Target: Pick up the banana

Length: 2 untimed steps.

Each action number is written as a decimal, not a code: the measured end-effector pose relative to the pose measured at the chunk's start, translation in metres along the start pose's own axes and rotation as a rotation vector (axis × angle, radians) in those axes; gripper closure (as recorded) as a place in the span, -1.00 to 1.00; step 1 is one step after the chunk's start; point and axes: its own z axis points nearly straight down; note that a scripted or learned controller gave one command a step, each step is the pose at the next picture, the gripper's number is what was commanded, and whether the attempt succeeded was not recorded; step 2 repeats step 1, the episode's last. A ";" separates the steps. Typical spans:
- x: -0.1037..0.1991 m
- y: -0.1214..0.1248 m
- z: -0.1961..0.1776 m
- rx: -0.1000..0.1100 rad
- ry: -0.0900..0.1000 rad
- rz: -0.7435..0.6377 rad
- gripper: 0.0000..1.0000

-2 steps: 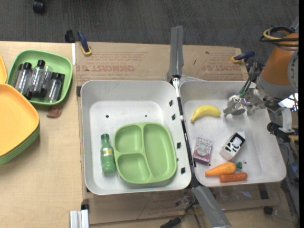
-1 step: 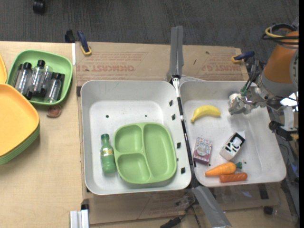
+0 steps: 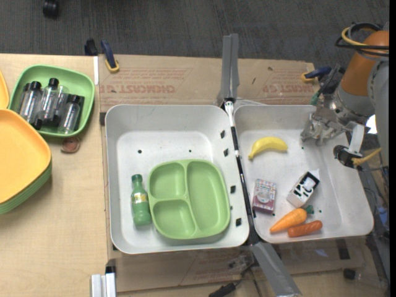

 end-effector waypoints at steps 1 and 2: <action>0.004 0.002 -0.056 -0.032 0.003 0.562 1.00; 0.004 0.002 -0.056 -0.032 0.003 0.562 1.00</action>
